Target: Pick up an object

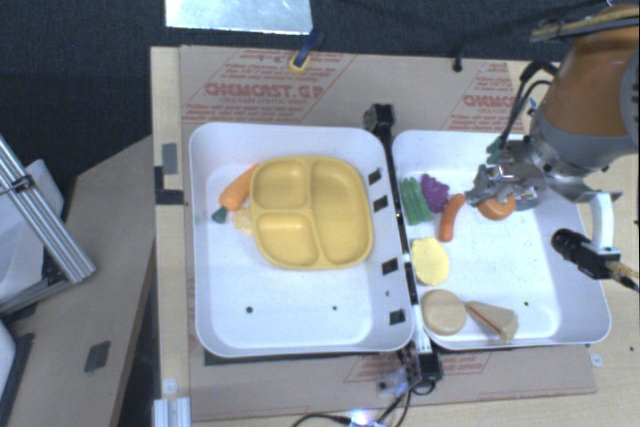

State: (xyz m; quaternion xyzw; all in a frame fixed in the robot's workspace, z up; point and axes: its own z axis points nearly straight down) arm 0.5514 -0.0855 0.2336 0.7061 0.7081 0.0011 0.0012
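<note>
For you: mirrored red "CHEMCAST GP" lettering on the brown protective sheet [262, 83] under both bins.

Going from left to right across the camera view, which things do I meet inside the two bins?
Carrot → yellow tray → green piece → purple grapes → orange sausage → gripper.

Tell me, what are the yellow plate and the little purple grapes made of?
The yellow plate looks like smooth moulded plastic: even colour, rounded compartments, soft sheen. The purple grapes are probably plastic or rubber toy food, judging by their flat bright colour, though they are too small to be sure.
</note>
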